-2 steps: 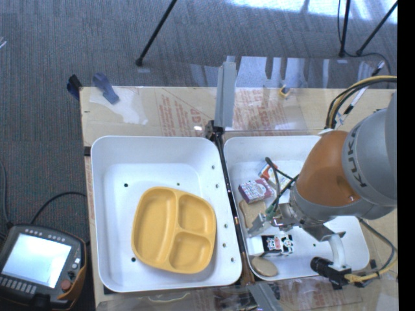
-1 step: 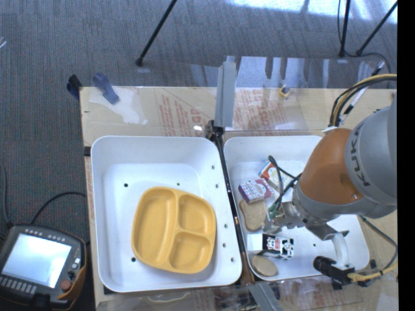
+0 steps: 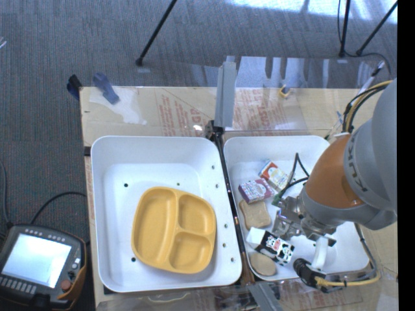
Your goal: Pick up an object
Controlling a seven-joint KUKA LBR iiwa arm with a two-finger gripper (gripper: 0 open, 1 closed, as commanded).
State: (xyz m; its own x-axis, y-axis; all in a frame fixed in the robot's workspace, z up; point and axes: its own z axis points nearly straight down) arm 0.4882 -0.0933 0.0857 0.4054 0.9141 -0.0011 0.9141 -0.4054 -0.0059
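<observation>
The right bin (image 3: pixel 295 146) holds several small items. There is a red, green and white packet (image 3: pixel 273 173), a purple box (image 3: pixel 254 190), a tan bread slice (image 3: pixel 254 214), a black-and-white spotted carton (image 3: pixel 276 247) and a flat tan piece (image 3: pixel 262 264) at the front edge. My gripper (image 3: pixel 286 228) hangs low over the bin's middle. It sits just above the spotted carton and right of the bread slice. The grey and orange arm (image 3: pixel 337 183) covers the right half of this bin.
The left bin (image 3: pixel 113 154) holds a yellow divided plate (image 3: pixel 174 229). A grey upright post (image 3: pixel 225 99) stands behind the seam between the bins. Cables (image 3: pixel 337 278) loop along the right bin's front edge. A teach pendant (image 3: pixel 39 261) lies on the floor at lower left.
</observation>
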